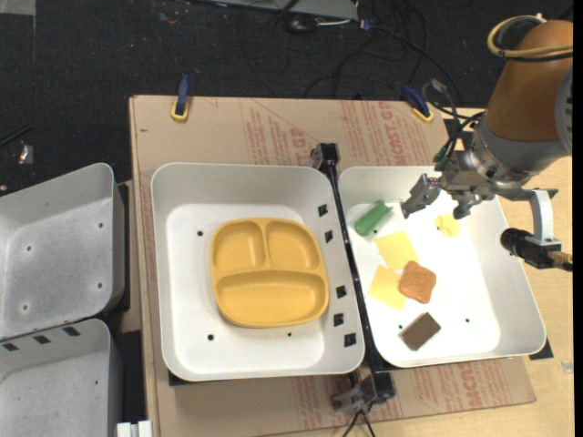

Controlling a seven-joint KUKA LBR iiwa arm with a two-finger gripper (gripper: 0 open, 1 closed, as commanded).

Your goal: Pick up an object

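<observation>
My gripper [441, 202] hangs over the back of the right bin [510, 285], its two dark fingers spread apart with nothing between them. Just left of it lies a green block [372, 218]. A small yellow piece [447, 225] sits right under the fingers. Further forward lie a pale yellow square [395, 248], a second yellow slab [386, 288], an orange-brown chunk [418, 282] resting on that slab, and a dark brown block [420, 331] near the bin's front.
The left bin [173, 271] holds a yellow divided plate [270, 272]. A black divider [342, 253] runs between the bins. Grey trays [55, 244] lie off the bench at left. Blue-yellow clamps [181, 98] hold the board's back edge.
</observation>
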